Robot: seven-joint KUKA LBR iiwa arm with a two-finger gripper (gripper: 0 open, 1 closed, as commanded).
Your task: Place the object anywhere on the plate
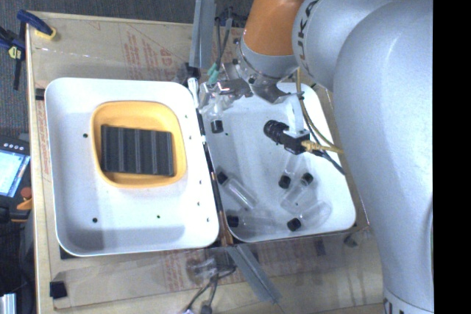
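A yellow plate (pixel 140 116) with a dark ridged centre lies in the left white bin (pixel 73 224). Several clear plastic tubes with black caps lie in the lower part of the right bin (pixel 254 232); one tube (pixel 237 194) is near the bin's left wall, and others (pixel 296 182) are grouped lower right. My gripper (pixel 212 101) hangs at the top-left corner of the right bin, close to the wall between the bins, well above the tubes in the picture. I see no tube at the gripper.
The grey arm with its orange band (pixel 276 7) covers the right bin's upper right. A black cable fitting (pixel 280 132) hangs over the bin's middle. Clamps and metal brackets (pixel 202 26) stand behind the bins, and a bracket (pixel 250 272) lies in front.
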